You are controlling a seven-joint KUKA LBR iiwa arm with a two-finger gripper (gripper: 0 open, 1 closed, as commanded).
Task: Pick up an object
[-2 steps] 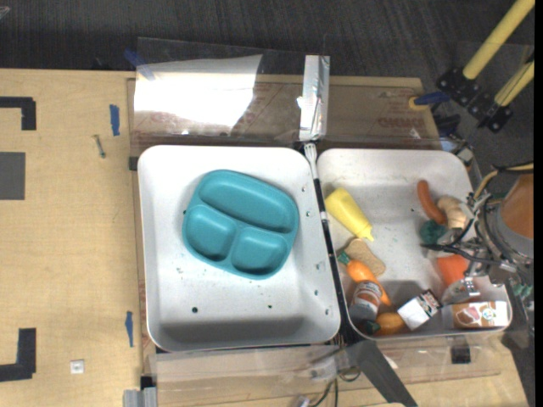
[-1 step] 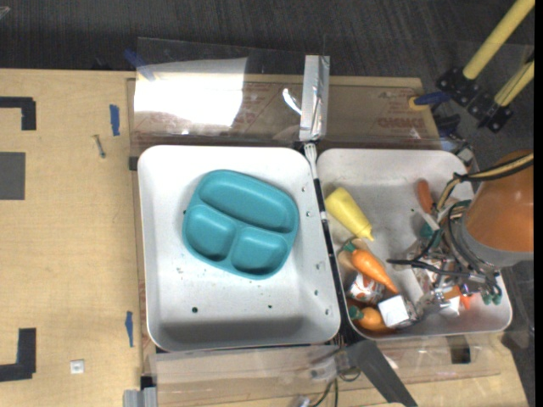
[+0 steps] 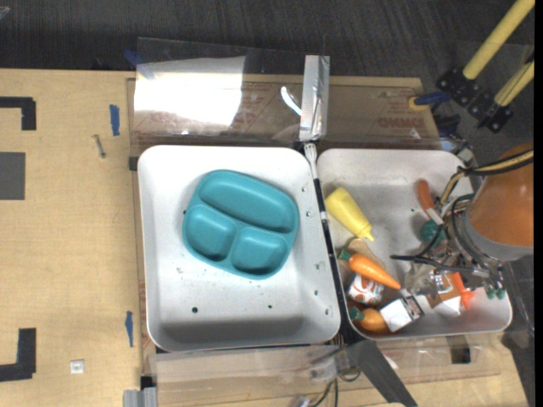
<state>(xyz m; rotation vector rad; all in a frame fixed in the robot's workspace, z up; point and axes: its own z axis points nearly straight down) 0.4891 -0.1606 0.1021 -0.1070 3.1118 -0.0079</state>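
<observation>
The right bin (image 3: 386,172) holds a yellow squeeze bottle (image 3: 349,211) near its left wall. A carrot (image 3: 373,270) lies below the bottle. Under the carrot are a red-and-white can (image 3: 366,291), a small orange fruit (image 3: 372,319) and a white block (image 3: 397,314). A slim orange piece (image 3: 423,193) lies at the bin's upper right. My gripper (image 3: 443,284) is low in the bin's lower right corner, under the arm's orange band (image 3: 507,203) and a tangle of cables. A small orange-and-white item (image 3: 456,298) sits right at it; whether it is gripped is hidden.
The left bin (image 3: 161,253) carries a teal divided plate (image 3: 241,222). A clear plastic sheet and a taped divider (image 3: 314,100) stand behind the bins. Yellow-handled tools (image 3: 501,36) stick out at the upper right. Tan board (image 3: 59,244) surrounds the bins.
</observation>
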